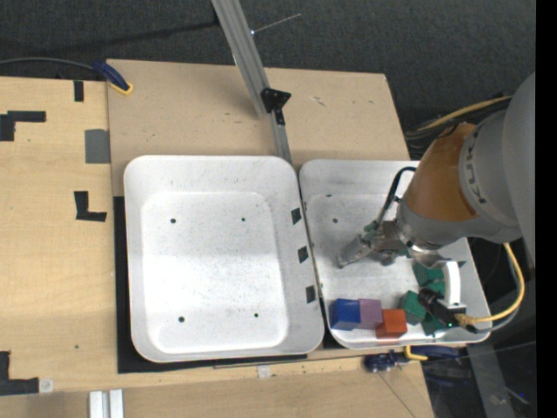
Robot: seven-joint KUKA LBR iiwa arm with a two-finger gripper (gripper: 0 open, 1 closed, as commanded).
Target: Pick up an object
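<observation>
The light is soft and even, and it seems to come from above. The two shallow white plastic bins point(218, 259) are the brightest things, and their floors look a bit grainy and speckled. Thin soft shadows lie along the bins' inner walls, and a dark strip of shadow runs under the near edge of the left bin. The pale wooden bench top point(52, 233) looks flat and matte with no glare. The dark floor point(392, 24) at the top is dim. The big grey and orange robot arm point(461, 190) looks a little fuzzy, and small things near it are hard to make out. The whole picture is a bit soft.
</observation>
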